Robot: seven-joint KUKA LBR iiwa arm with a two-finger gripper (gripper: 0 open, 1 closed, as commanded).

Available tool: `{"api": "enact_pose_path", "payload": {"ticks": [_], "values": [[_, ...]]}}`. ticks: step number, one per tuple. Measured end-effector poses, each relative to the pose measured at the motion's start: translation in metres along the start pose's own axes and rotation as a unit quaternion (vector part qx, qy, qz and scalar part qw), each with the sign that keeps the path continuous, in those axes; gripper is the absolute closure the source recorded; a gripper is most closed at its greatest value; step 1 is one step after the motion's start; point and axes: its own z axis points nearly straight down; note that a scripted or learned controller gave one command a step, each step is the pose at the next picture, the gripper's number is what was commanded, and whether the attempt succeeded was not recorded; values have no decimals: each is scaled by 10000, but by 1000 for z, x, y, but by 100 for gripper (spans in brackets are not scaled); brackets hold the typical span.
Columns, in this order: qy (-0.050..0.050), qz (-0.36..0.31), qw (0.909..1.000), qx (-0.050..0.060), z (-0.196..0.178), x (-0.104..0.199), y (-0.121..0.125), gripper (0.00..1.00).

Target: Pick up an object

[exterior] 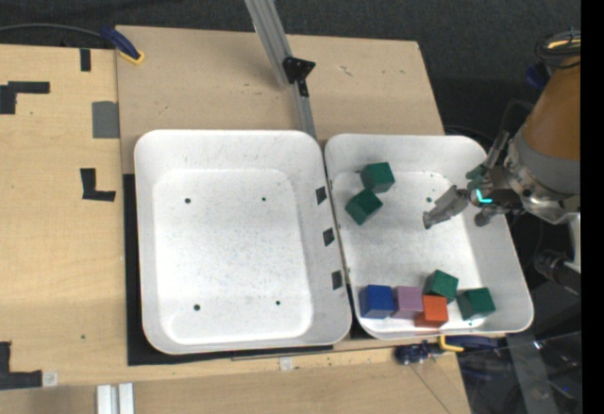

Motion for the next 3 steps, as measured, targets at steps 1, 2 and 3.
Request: {"api": "enact_pose_path", "payload": {"ticks": [1,2,3], "values": [[8,8,10000,35,64,4,-4,0],[5,14,10000,28,112,-3,-9,0],[0,5,10000,14,165,-2,-10,0]]}}
